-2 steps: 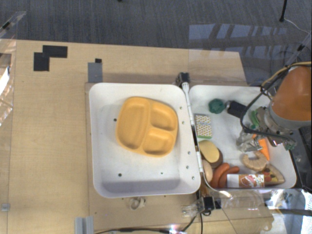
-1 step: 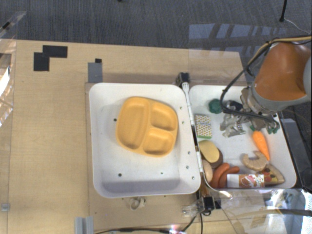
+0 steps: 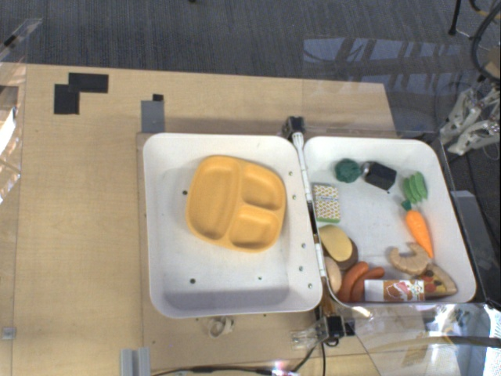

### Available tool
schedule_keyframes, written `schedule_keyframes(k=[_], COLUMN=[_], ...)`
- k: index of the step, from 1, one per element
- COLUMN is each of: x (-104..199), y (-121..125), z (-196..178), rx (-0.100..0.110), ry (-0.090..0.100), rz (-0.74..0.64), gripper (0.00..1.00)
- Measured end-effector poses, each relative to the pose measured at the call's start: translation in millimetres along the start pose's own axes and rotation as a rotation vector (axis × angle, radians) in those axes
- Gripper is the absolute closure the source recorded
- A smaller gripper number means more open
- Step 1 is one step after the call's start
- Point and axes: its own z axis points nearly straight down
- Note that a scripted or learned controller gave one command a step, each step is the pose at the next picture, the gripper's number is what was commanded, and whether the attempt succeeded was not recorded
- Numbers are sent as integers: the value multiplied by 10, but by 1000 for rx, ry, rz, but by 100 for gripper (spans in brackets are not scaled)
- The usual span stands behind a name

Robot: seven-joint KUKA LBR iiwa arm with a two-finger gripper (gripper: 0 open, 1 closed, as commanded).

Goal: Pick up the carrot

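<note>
- carrot (image 3: 419,229) lies in rt bin (image 3: 438,157), near its rt wall; green top points up-view twd a green leafy item (image 3: 415,186)
- below carrot: brown mushroom-like piece (image 3: 407,259); sausages (image 3: 358,279) at bin's lower edge
- lt bin (image 3: 156,210) holds yellow divided tray (image 3: 235,202)
- gripper state: cannot tell

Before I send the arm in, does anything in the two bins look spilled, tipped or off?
Nothing looks spilled or damaged. The carrot lies flat by the right bin's far edge, apart from the toy food crowded at the bin's near corner. The yellow tray sits slightly askew in the left bin.
</note>
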Motion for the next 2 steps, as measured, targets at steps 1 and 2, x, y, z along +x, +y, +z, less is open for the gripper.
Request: schedule_keyframes(k=[1, 2], x=[1, 145], y=[10, -209], z=[57, 1786], rx=[-9, -22], ry=[8, 21], rz=[-1, 16], gripper=[0, 0])
